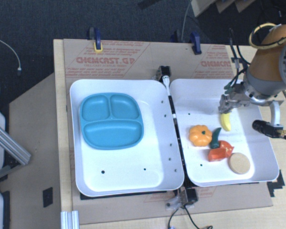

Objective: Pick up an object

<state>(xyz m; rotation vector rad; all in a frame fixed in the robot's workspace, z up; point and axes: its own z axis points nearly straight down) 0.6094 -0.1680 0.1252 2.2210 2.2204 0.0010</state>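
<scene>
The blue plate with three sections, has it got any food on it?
Empty. All three compartments of the blue plate show bare blue plastic; the toy foods lie in the other bin.

Only lettering we can make out is the red print on the brown cardboard sheet under the two white bins. Behind the left bin it looks like "CHEMCAST GP", with a smaller line under it we can't read. The same print behind the right bin is too cut off to read.
</scene>
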